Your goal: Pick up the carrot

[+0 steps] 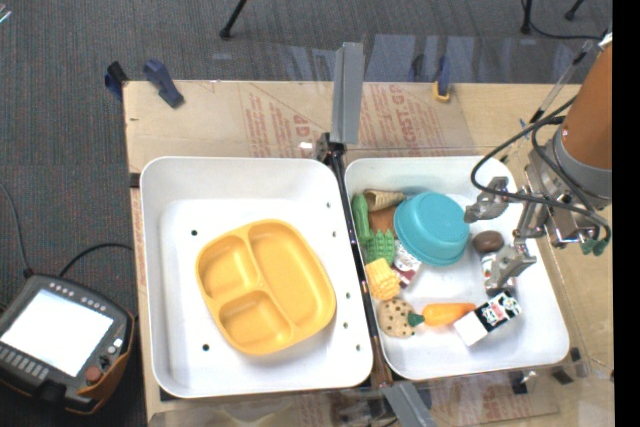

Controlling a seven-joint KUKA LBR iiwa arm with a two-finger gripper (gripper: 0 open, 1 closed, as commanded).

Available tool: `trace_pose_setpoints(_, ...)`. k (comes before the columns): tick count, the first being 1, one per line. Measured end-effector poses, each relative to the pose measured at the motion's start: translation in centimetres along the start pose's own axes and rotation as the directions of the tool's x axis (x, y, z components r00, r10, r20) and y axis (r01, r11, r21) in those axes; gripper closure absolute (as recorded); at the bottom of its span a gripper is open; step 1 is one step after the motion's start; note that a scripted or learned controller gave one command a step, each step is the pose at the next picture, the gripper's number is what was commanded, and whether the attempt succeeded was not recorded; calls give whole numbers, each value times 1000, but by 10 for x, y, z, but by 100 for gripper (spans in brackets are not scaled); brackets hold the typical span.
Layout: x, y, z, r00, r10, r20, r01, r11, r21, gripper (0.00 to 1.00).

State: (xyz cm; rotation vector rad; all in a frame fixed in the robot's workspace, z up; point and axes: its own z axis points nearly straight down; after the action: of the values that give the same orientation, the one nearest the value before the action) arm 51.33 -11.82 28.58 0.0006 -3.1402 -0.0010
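The carrot (pixel 447 314), orange with a green top, lies flat near the front of the right bin (pixel 545 340), between a cookie (pixel 395 317) and a small black-and-white carton (pixel 488 317). My gripper (pixel 505 237) hangs over the right side of that bin, above and to the right of the carrot. Its fingers stand apart with nothing between them; one fingertip is near the teal bowl (pixel 433 228), the other near the carton.
The left bin (pixel 165 215) holds a yellow divided plate (pixel 265 286). Crowding the right bin's left side are green toy vegetables (pixel 372 237), a yellow corn piece (pixel 382 278) and a small brown item (pixel 488 241). A metal post (pixel 346 100) stands behind the bins.
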Motion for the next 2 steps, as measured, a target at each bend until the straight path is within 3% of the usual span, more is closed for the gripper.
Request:
trace_pose_setpoints(1,18,36,177,976,216,-12,-216,976,-1,0)
trace_pose_setpoints(2,7,31,195,979,206,7,-206,979,-1,0)
